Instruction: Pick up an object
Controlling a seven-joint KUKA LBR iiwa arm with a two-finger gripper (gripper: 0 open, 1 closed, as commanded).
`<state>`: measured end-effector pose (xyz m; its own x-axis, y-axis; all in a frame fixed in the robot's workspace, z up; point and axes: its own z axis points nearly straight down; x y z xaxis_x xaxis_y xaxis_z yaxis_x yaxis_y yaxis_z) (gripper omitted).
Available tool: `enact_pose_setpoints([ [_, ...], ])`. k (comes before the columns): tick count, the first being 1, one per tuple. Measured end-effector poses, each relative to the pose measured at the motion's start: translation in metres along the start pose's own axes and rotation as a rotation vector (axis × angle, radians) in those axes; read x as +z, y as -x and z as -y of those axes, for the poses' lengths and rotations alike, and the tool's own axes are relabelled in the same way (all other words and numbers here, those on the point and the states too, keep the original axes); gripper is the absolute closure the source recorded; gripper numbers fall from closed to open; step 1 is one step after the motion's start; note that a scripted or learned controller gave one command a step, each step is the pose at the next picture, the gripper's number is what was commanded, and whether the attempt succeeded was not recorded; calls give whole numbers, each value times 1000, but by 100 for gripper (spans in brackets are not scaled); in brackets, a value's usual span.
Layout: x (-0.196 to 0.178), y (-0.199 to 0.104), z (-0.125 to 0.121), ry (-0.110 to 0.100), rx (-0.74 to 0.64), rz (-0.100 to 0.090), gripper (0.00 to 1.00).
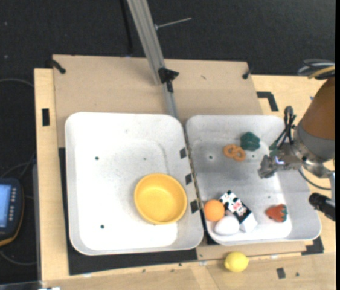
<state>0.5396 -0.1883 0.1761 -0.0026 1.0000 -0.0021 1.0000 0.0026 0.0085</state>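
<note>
My gripper (268, 167) hangs over the right bin (218, 128), toward its right wall, and I cannot tell how it is set. Against that bin: a green object (250, 141) and an orange pretzel-like piece (235, 153) lie just left of my gripper; a red object (276, 212) sits near the front right corner; an orange ball (213, 210), a white egg shape (226, 226) and a black-and-white box (235, 205) cluster at the front left. A yellow bowl (160, 198) rests in the left bin (97, 138); a lemon (236, 261) lies on the surface (115, 83) in front of the right bin
</note>
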Motion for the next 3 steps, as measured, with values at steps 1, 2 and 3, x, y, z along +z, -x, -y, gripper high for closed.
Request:
enact_pose_setpoints([
  [1, -54, 1, -3, 0, -1, 0, 100],
  [2, -66, -52, -22, -5, -6, -3, 100],
  [3, -61, -101, -31, -9, 0, -3, 100],
])
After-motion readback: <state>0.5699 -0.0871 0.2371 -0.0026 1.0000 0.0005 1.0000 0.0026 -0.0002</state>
